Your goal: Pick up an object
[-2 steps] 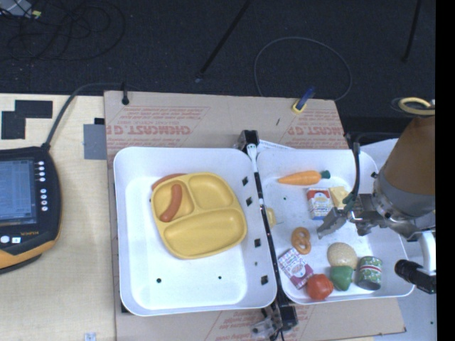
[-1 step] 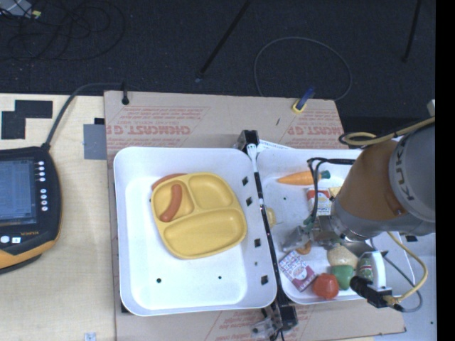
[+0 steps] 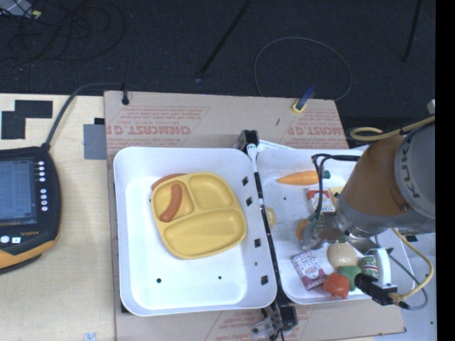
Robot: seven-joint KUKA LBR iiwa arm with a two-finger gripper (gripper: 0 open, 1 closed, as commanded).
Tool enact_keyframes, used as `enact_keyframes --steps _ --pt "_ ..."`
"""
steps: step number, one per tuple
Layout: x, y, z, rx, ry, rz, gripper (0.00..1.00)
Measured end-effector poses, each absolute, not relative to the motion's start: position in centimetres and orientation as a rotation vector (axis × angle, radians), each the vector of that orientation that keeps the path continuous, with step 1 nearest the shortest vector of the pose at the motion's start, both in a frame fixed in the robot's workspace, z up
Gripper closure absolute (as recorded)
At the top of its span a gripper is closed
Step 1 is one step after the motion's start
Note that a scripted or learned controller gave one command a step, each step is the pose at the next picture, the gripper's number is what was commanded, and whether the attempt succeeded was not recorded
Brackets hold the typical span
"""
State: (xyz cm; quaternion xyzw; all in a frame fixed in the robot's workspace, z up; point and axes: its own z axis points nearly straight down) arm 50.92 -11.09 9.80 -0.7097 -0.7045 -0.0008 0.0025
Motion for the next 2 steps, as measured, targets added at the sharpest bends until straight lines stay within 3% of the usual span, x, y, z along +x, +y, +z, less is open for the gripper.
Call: enact_keyframes --steps 1,2 --pt "50.9 -11.1 9.7 -2.226 -2.209 -0.002 0.0" --pt "55.9 -12.5 8.7 -2.221 -2.221 0.0 0.0"
